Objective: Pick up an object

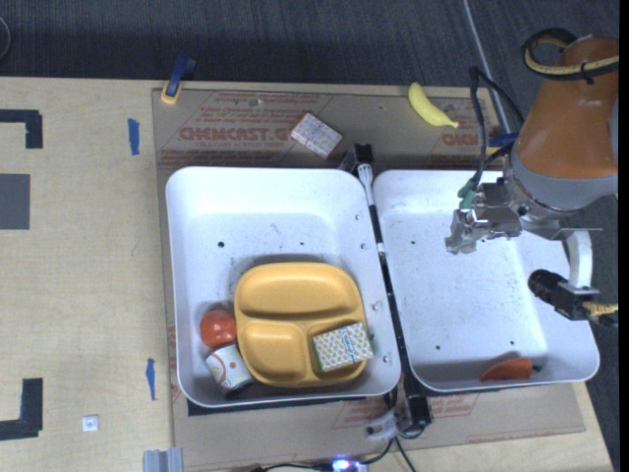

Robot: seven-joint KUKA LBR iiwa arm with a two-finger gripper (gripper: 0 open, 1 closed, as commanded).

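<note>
White bench bins, claw [470,226] over right bin [432,323], orange object [507,369] well apart

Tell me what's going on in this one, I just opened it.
A grey and orange robot arm reaches in from the right, its gripper above the right bin. Nothing shows between its fingers, so no pick yet. An orange object lies at that bin's near edge. The left bin holds a yellow divided tray with a patterned sponge on it, a red ball and a small cup beside it. A banana lies outside the bins.
</note>
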